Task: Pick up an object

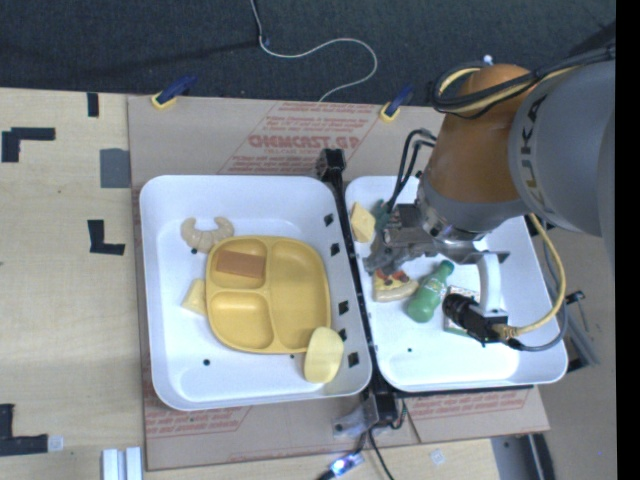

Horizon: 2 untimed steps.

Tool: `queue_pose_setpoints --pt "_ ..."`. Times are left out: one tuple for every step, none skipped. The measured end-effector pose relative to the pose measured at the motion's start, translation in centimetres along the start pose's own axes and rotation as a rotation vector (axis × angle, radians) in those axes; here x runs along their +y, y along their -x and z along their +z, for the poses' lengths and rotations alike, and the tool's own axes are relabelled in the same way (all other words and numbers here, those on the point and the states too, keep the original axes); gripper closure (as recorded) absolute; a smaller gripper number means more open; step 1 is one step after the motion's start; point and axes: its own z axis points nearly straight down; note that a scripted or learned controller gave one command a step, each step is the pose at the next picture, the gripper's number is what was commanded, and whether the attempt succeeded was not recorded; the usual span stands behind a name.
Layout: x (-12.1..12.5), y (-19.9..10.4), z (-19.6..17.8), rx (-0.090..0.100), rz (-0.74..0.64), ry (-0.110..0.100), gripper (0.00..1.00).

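The gripper (392,258) hangs low in the right bin (530,363), over a small pizza-like toy (393,288) beside a green bottle (428,293). I can't tell its grip. The bottle looks light, hard and slippery; grab its fat middle.
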Motion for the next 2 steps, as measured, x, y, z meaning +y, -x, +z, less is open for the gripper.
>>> queue_pose_setpoints --pt "-4.04 -3.16 1.96 -0.001 0.003 -0.004 1.0" --pt "-3.85 -3.42 1.67 -0.002 0.004 0.001 1.0"
